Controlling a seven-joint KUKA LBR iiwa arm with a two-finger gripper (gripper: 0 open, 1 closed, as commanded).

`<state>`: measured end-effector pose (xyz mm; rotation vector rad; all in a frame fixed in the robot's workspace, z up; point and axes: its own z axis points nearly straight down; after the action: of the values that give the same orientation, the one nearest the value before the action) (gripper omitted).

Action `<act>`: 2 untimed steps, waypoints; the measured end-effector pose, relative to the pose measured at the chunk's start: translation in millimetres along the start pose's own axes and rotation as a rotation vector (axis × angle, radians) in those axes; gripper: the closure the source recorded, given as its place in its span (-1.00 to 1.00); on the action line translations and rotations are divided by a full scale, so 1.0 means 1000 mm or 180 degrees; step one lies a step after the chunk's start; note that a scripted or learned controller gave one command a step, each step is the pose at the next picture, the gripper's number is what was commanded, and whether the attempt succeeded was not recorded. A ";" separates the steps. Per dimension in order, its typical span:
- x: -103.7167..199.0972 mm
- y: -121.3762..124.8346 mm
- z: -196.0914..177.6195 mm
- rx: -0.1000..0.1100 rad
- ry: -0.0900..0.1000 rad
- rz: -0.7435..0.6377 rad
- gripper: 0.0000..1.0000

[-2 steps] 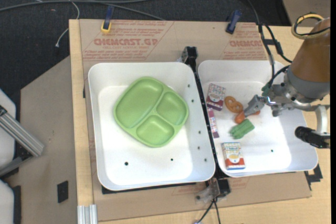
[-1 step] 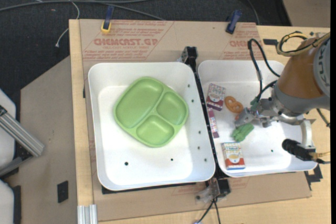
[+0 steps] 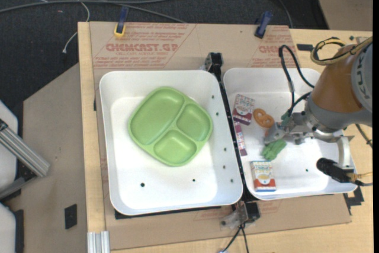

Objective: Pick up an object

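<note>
Beside hand (image 3: pixel 283 134): small green object (image 3: pixel 273 149)

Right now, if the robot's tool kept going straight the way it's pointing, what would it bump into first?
Most likely the green toy just below the tool in the right bin. It points down and to the picture's left. Depth is hard to judge, so it may already be touching.

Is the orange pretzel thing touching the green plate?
Apart. The camera view shows the orange pretzel in the right bin and the green plate in the left bin, with both bin walls between them.
</note>
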<state>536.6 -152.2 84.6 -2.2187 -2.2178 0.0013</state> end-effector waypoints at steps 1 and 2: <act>0.000 0.001 -0.012 -0.0011 -0.0001 0.0001 1.00; 0.005 0.001 -0.074 -0.0029 -0.0012 -0.0007 1.00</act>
<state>537.5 -147.4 158.8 -2.2228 -2.2265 -0.0047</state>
